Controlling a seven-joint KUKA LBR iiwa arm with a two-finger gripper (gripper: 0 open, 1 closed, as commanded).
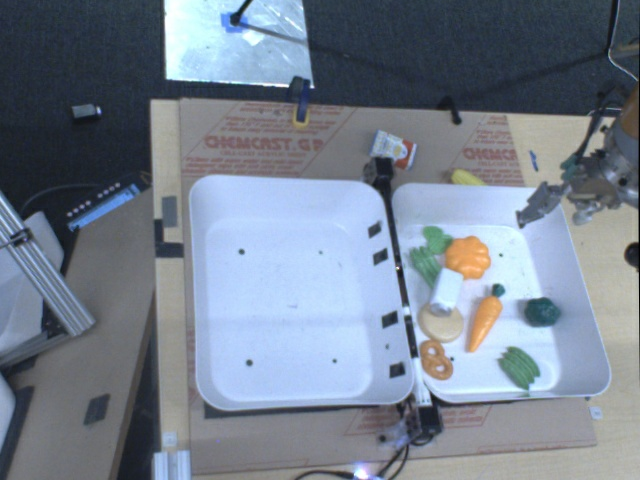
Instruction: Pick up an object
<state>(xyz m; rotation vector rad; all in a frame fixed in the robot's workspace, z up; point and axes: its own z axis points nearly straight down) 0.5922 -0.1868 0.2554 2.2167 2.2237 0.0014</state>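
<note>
My gripper (540,206) hovers at the right bin's (585,298) far corner; I cannot tell its jaws' state. Next I must descend onto the toy carrot (485,320)

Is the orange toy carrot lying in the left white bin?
No, the orange toy carrot lies in the right white bin, between a dark green broccoli piece and a round tan biscuit.

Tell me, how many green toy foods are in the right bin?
3, perhaps more hidden underneath: a leafy green plastic vegetable at the pile's upper left, a dark green broccoli-like lump at the right, and a ridged green pod near the front edge.
</note>
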